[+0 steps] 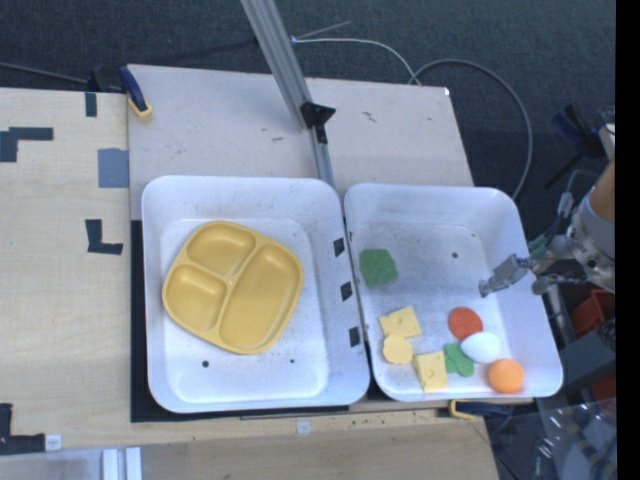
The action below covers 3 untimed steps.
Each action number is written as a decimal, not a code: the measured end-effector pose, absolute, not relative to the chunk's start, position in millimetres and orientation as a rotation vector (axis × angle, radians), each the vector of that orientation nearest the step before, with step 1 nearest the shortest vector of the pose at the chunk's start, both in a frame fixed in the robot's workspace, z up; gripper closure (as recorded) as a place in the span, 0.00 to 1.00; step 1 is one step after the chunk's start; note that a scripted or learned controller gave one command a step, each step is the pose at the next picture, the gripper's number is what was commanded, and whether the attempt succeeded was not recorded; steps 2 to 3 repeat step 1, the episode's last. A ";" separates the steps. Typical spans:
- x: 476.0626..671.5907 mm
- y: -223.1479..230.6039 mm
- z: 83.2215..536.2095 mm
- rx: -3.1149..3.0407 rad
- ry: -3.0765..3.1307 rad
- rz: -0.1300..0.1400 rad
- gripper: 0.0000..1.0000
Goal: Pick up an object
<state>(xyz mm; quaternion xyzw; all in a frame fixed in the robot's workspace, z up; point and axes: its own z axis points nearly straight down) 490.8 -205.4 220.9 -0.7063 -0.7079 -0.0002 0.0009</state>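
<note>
Toys are clustered in the right bin (500, 208): red piece (464, 321), white egg (482, 347), orange ball (506, 375), yellow blocks (401, 323). The hand (512, 272) is seen over that bin's right rim, nothing gripped; its finger spread cannot be told.

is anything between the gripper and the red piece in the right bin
Nothing visible. The gripper sits over the right bin's right side, with bare bin floor between it and the red piece just below it.

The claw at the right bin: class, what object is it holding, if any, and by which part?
Nothing is held. The claw hangs over the right bin's right side with nothing between its fingers; the red piece lies below it, untouched.
</note>
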 end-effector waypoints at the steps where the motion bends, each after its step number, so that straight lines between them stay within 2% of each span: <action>1: 523.4 -209.9 171.2 -2.216 -2.222 0.006 0.00; 3: 523.4 -209.9 171.2 -2.216 -2.222 0.006 0.00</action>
